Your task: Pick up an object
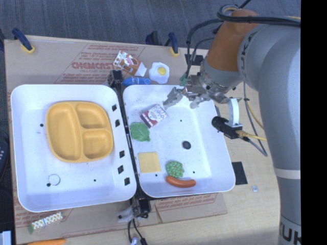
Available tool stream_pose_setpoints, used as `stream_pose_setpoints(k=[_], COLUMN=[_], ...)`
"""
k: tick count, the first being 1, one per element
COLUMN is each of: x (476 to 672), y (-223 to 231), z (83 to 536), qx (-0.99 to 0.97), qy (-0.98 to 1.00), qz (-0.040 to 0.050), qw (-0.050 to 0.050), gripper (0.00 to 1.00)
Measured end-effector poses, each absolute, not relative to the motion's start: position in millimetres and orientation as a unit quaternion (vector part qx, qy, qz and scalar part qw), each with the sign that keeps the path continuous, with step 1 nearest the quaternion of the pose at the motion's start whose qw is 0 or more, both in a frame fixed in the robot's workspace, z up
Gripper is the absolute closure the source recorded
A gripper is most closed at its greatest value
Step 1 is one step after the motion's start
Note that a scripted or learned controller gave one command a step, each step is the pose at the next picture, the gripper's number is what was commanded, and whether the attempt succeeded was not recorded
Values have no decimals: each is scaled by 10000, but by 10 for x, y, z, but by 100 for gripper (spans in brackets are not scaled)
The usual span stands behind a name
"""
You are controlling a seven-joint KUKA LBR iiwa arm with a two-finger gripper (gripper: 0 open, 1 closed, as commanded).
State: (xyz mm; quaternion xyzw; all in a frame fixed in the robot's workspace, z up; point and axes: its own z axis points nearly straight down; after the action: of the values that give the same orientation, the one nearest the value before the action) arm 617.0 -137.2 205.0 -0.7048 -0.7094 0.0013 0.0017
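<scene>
This is a robotics lab set up for grasping tests. A cardboard-covered bench [102, 55] is held by blue clamps [23, 41] along its far edge, two white bins [25, 137] sit side by side, toy food [180, 181] lies inside, and grey carpet [102, 9] lies beyond.

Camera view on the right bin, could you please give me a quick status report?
Gripper over the right bin, nothing between its fingers. Nearest item: red packet, lying flat just below-left of the fingers. Green toy beside it, apart.
</scene>
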Motion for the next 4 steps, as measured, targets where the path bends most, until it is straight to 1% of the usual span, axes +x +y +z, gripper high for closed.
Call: stream_pose_setpoints(k=[1, 2, 3, 4], x=[6442, 6454, 6453, 6404], y=[-1221, -1225, -1226, -999], z=[954, 1071, 1070, 962], qx=[-6599, -6585, -6585, -5373], qy=[-7514, -7526, -7526, -8434], qz=[-15, -12, -11, -12], qw=[-23, -34, -34, -33], gripper=[0, 100, 0, 0])
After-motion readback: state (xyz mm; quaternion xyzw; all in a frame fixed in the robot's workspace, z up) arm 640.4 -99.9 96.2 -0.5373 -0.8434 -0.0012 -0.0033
